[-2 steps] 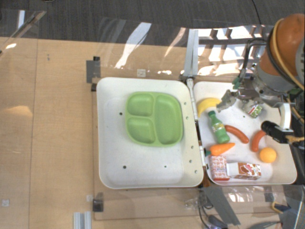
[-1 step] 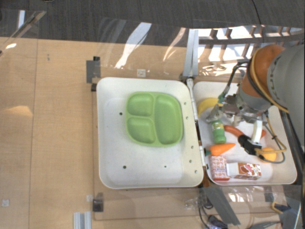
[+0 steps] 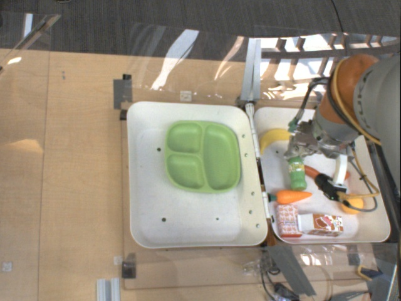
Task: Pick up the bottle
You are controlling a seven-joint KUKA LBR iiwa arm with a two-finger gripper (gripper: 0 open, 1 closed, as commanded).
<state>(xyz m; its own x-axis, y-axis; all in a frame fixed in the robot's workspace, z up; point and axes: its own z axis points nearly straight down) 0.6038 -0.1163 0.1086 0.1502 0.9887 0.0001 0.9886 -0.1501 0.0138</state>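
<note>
Nearest the camera, a milk carton (image 3: 318,224) lies flat in the right bin (image 3: 376,234), a carrot (image 3: 292,197) just above it. Beyond the carrot, the green bottle (image 3: 296,174) lies with its long axis running near-to-far, cap end directly under the hand (image 3: 299,148); whether the hand grips it cannot be told.

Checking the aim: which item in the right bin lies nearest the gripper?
The green bottle, right below the gripper; the carrot and carton lie farther.
</note>
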